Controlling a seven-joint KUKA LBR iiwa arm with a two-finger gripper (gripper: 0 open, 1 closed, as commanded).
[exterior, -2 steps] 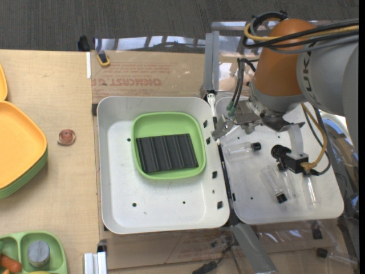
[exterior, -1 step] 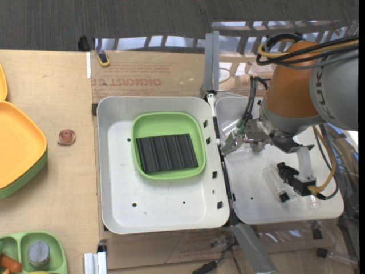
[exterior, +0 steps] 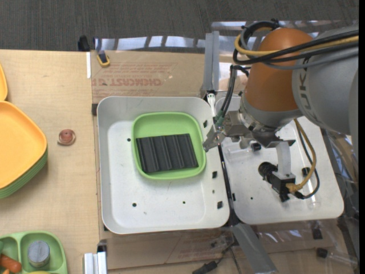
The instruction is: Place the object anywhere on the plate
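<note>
The black ribbed slab (exterior: 165, 153), seen lying flat on the green plate (exterior: 165, 123) at frame centre, is judged stiff and light, best gripped across its narrower width, while the opening of the gripper (exterior: 213, 135), just right of the plate, cannot be told.

The grey arm (exterior: 333, 79) reaches in from the right and bends downward. Its orange band (exterior: 279, 67) sits above and behind the jaws, with the wrist (exterior: 263, 119) just behind them. The jaws point down and leftward.
</note>
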